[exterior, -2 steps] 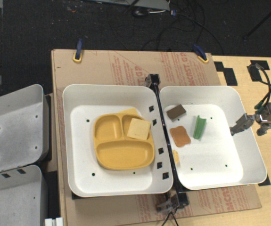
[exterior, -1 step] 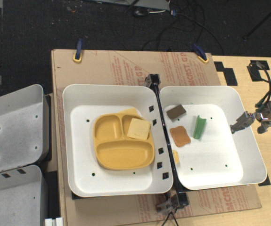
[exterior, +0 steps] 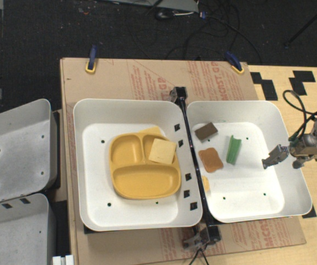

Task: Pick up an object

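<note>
In the right bin [exterior: 268, 203] lie a dark brown block [exterior: 206, 131], an orange-brown piece [exterior: 210, 160] and a green block [exterior: 234, 149]. A small yellow bit [exterior: 204, 183] peeks out at the divider. My gripper [exterior: 284, 160] hovers over the right bin's right side, well to the right of the green block. Its fingers are spread, open, with nothing between them. The left bin [exterior: 92, 148] holds a yellow divided plate [exterior: 141, 181] with a pale yellow block [exterior: 162, 151] resting on its upper right compartment.
A black divider [exterior: 190, 153] runs between the two bins. Both bins sit on a cardboard sheet [exterior: 147, 76] held by clamps at the back. Grey metal trays [exterior: 15, 148] lie to the left of the bench. Cables trail across the dark floor behind.
</note>
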Motion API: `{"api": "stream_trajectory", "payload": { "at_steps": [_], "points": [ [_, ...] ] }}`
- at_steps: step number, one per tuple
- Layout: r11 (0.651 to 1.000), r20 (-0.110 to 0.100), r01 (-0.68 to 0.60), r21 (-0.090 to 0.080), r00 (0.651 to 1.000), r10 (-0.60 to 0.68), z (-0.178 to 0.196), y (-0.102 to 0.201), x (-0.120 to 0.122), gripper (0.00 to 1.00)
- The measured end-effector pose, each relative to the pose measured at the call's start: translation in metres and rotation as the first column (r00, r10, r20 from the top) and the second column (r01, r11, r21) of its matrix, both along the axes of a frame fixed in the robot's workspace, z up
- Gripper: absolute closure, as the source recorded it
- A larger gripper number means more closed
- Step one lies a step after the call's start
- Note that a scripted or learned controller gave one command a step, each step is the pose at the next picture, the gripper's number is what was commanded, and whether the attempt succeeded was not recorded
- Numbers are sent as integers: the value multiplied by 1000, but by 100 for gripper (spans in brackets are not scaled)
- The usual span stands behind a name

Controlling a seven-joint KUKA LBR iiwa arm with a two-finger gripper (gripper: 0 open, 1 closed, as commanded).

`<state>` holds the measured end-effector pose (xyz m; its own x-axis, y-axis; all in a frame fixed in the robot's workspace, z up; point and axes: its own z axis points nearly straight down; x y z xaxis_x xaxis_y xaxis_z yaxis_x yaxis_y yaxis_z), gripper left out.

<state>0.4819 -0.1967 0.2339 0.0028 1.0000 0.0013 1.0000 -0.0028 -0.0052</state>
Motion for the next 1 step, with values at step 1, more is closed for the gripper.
{"api": "stream_trajectory", "payload": {
  "at_steps": [1],
  "points": [
    [1000,1,-2,0,1000,2,-47,2,7,0]
  ]
}}
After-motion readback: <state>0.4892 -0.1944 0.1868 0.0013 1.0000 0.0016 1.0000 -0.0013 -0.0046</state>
